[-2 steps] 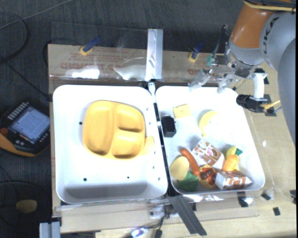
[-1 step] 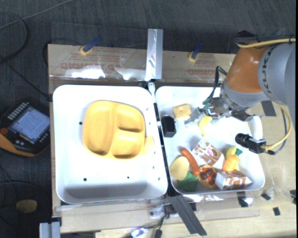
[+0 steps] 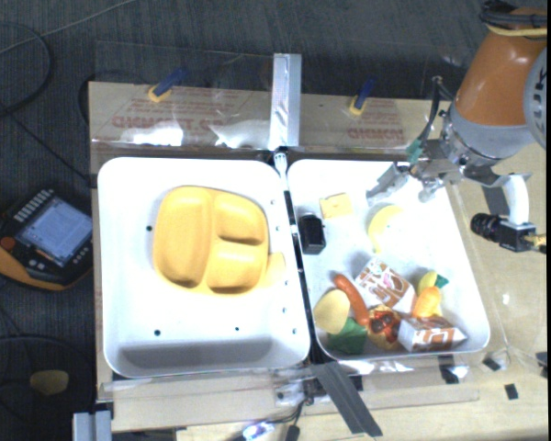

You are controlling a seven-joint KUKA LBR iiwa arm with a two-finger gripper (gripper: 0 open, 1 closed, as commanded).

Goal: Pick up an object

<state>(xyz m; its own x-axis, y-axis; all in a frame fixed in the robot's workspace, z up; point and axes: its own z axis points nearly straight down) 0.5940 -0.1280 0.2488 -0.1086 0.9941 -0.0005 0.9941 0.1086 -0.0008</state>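
From above, the wooden surface [image 3: 496,274] carries 2 shallow white bins side by side. The left white bin [image 3: 129,338] holds a yellow plastic divided tray [image 3: 211,239] near its middle. The right white bin [image 3: 459,246] holds the loose objects: a small pale yellow square block [image 3: 335,206] and a black rectangular block [image 3: 311,233] toward its upper left, a pale yellow round piece [image 3: 383,220] near its centre, and a cluster along its lower edge with a red toy sausage [image 3: 353,296], a white and brown printed packet [image 3: 386,283], an orange and yellow toy fruit [image 3: 427,298] and a white carton with red print [image 3: 430,337].

The grey arm with the orange band [image 3: 500,81] enters at the upper right of the frame. Its pincer [image 3: 406,178] hangs over the upper part of the right bin, released, its fingers spread apart with nothing between them, just above the pale yellow round piece.
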